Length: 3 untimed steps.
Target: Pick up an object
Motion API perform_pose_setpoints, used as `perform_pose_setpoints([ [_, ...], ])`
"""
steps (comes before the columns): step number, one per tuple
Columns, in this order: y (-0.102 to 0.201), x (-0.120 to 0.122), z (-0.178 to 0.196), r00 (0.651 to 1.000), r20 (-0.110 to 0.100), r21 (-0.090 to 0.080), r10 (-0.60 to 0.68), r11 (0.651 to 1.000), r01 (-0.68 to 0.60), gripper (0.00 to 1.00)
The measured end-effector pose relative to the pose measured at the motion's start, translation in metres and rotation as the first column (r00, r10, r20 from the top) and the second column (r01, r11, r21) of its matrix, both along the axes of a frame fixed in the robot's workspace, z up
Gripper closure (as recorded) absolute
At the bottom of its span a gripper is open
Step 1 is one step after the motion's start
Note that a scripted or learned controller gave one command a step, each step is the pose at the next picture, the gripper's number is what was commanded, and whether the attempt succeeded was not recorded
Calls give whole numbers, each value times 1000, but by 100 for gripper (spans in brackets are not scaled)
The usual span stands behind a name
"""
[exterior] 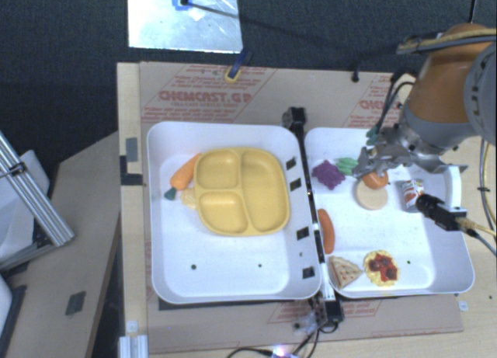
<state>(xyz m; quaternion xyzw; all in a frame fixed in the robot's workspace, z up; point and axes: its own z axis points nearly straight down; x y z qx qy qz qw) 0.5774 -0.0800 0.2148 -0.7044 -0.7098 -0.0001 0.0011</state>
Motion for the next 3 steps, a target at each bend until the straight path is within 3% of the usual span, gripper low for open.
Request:
perform_pose_setpoints([
  [3, 140, -80, 20, 1000, 1, 1, 3, 1000, -3, 100],
])
